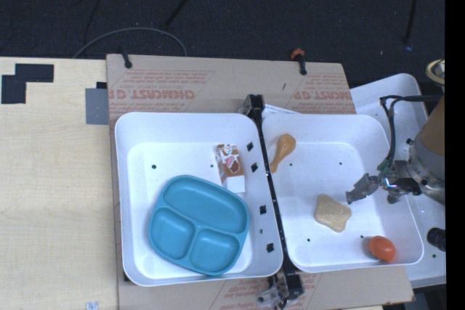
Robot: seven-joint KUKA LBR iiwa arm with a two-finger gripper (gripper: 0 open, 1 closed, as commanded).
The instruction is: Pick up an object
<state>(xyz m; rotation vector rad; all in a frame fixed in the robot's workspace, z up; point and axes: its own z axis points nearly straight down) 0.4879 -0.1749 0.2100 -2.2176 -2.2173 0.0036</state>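
The arm [436, 149] is cut off at the right edge.

A divided plate [197, 224] and a small packet [230, 162] lie in the left bin [134, 128]. The right bin [363, 128] holds a spoon [281, 149], a sponge [333, 213] and a ball [381, 248].

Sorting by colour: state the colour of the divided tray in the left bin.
Blue divided tray, camera view.

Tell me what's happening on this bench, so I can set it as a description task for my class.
A grey robot arm reaches in from the right, its gripper low over the right bin, beside a tan sponge-like block. Nothing is visibly held. That bin also holds an orange ball near its front corner and a tan wooden spoon by the divider. The left bin holds a blue divided plate and a small printed packet.
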